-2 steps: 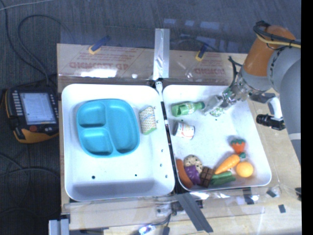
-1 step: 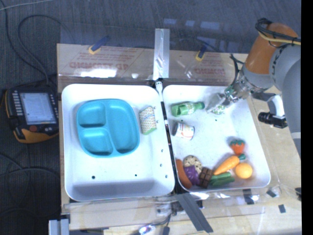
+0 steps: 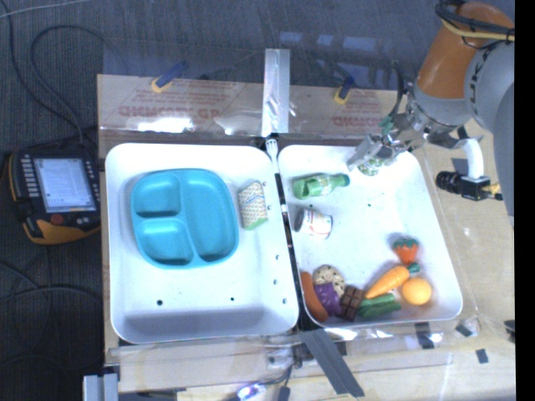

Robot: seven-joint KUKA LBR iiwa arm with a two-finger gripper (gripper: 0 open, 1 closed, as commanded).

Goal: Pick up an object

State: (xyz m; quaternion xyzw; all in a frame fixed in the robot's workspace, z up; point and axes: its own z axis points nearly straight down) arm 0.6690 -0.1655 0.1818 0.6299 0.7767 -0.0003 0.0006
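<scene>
- The green bottle (image 3: 319, 185) is lying on its side in the right bin (image 3: 435, 224), just left of and below the gripper (image 3: 374, 154); it looks the nearest pick.
- The gripper is hovering at the bin's far wall; I cannot tell how it is set.
- Risk: descending here, it may be striking the wall or rolling the bottle away.
- Lying further off: one white cup (image 3: 316, 221), one strawberry (image 3: 405, 249), one carrot (image 3: 386, 280), one orange (image 3: 416, 291).
- One blue plate (image 3: 182, 215) is sitting in the left bin (image 3: 201, 316); two bins in all.
</scene>
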